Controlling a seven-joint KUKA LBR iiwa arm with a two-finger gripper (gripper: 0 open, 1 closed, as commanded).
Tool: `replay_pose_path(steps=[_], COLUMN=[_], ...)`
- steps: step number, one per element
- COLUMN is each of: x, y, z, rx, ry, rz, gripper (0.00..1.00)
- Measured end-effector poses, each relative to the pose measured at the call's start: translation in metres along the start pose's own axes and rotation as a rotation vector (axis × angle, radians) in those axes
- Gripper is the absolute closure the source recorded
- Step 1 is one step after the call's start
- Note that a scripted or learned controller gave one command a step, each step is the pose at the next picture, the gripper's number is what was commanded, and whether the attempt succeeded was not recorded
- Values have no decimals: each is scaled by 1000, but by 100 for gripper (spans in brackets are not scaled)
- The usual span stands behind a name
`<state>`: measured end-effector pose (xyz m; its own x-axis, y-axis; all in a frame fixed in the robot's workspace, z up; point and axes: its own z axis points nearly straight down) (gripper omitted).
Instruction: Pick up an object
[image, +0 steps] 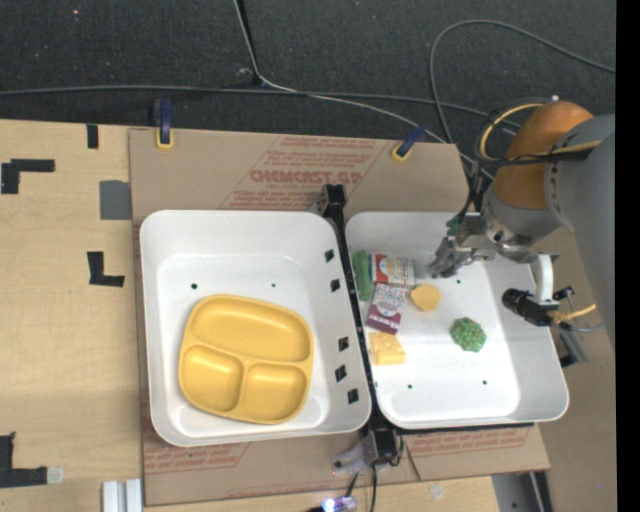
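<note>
Bench: two white bins on cardboard; right bin (500, 400) is worked.
Claw: gripper (447, 262) is poised low, nothing held; finger spread cannot be told.
Nearest thing: yellow piece (426, 297) is found just down-left of it, roundish, no clear long axis.
Beyond: green lump (467, 334) is placed nearer the camera.
</note>
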<state>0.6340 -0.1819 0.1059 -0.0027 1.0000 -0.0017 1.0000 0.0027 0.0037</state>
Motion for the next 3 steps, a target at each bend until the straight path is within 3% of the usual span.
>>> replay_pose_path(steps=[3], x=[9], y=[2], z=[-156], rx=[0], ry=[1], rz=[1], gripper=[100])
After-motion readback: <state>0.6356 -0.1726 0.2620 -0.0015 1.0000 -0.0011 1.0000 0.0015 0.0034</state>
